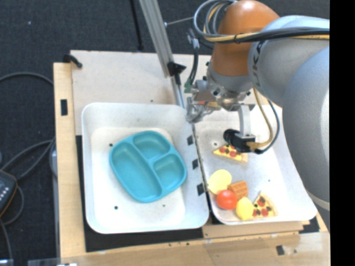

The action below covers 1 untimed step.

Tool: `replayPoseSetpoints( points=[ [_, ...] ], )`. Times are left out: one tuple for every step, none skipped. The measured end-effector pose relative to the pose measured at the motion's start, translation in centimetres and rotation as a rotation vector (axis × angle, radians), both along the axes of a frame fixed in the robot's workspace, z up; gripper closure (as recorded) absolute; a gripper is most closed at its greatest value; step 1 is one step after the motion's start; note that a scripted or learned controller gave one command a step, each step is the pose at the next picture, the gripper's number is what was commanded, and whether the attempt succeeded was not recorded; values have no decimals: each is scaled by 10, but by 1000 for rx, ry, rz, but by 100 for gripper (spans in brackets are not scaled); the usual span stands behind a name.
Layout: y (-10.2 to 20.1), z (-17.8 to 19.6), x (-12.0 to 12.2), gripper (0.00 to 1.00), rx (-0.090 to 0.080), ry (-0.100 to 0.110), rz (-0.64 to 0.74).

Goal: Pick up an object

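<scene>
Gripper [193,113] hangs at the far end of the seam where the two bins meet, over the upper left corner of the right bin [280,170]. It is small and dark against the rims, and whether it is wide or narrow cannot be told. The grey arm [288,65] reaches in from the right, covers the right bin's far right corner and is cut off at the edge.

All the loose pieces lie in the right bin, nearer the camera than the gripper and apart from it. A pizza slice [232,154] lies mid-bin. Towards the near rim sit a yellow disc [220,179], a tomato [226,199] touching it, an orange piece [239,188], a lemon [244,208] and a second slice [264,206], partly hidden by the lemon. What the orange piece is cannot be made out.

A blue plate [147,165] with three compartments lies flat in the left bin [97,204].
</scene>
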State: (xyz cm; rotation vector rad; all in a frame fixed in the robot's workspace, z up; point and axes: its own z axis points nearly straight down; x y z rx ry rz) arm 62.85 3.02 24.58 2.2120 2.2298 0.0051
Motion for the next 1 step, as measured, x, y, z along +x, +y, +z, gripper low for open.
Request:
replayPoseSetpoints(
  points=[
    [59, -10, 10, 100, -1, 2, 0]
  ],
)
